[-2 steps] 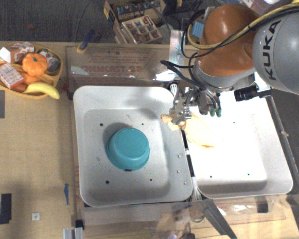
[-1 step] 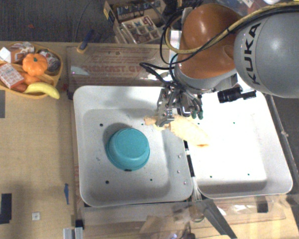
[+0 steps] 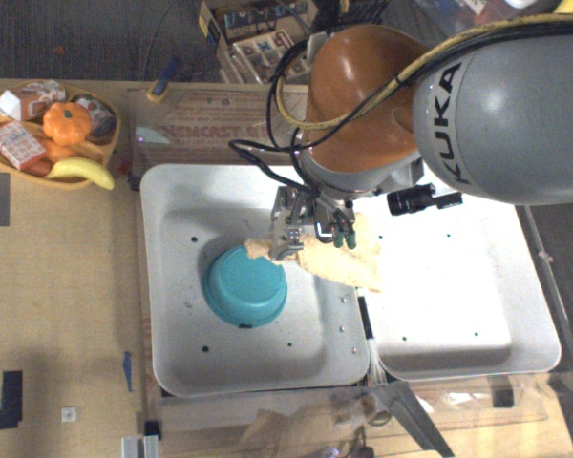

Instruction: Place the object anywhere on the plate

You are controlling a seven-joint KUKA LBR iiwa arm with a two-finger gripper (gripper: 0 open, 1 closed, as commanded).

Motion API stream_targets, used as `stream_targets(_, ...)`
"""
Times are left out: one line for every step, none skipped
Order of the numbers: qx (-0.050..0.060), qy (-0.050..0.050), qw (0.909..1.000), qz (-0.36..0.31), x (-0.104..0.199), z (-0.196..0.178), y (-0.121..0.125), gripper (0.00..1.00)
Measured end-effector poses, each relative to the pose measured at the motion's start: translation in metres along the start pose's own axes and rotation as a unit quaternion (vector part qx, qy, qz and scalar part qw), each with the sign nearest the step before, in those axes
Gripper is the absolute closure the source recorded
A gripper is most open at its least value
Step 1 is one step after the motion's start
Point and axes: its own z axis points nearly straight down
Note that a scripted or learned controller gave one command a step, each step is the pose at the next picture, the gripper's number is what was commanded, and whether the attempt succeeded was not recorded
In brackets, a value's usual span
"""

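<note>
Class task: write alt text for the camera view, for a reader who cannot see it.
A grey KUKA arm's gripper hangs over the left white bin, just above a pale tan object lying beside an upturned teal plate. A basket of toy food sits on the bench at far left.

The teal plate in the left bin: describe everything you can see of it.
The teal plate is round, smooth and plastic-looking, seemingly a shallow dish lying upside down on the floor of the left bin, toward its middle. A pale tan object lies at its upper right edge; the gripper hangs just above that.
</note>
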Motion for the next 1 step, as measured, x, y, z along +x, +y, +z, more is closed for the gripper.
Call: stream_targets(0.000, 0.000, 1.0000, 0.000, -0.0001, -0.0002, 0.0000, 0.00)
